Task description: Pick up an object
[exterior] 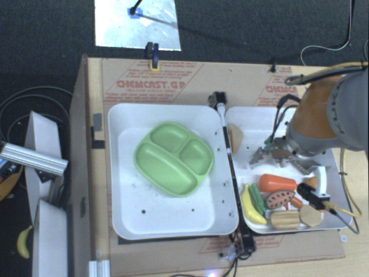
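Toy food crowds the right bin's (253,117) near corner; gripper (266,153) hovers spread above it, pinching nothing, ready to descend

A green divided plate (174,158) lies in the left white bin (124,212) (tilted askew); a foil-like sheet (137,16) lies beyond the bench.

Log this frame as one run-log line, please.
arm: over right bin | tool: above bin floor, nothing seen held | toys: carrot, banana at front edge | left bin: green divided plate
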Controlling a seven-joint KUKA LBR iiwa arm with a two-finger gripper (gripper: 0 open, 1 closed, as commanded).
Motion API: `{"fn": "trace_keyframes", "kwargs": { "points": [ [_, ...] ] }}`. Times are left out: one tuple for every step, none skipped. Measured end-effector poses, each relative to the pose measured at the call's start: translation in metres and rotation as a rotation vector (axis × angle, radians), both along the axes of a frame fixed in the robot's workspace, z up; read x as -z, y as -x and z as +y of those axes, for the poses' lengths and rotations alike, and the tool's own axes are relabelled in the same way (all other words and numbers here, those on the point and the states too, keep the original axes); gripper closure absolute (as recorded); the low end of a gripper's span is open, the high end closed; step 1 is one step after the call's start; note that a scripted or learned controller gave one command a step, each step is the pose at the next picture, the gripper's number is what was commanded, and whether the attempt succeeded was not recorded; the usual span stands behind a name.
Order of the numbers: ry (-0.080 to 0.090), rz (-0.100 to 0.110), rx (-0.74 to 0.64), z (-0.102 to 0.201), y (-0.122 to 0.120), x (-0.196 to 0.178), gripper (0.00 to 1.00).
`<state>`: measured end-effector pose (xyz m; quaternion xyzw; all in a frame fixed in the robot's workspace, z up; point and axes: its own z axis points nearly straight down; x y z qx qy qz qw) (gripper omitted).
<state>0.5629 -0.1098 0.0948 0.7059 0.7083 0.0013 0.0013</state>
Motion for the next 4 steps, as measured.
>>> {"fn": "trace_keyframes", "kwargs": {
  "points": [
    [0.002, -0.006, -0.004, 0.008, -0.049, -0.065, 0.0],
    [0.001, 0.001, 0.003, -0.009, -0.048, -0.068, 0.0],
    [0.003, -0.004, 0.004, -0.051, -0.058, -0.133, 0.0],
    [0.0, 0.008, 0.007, -0.099, -0.033, 0.017, 0.0]
  ]
}}
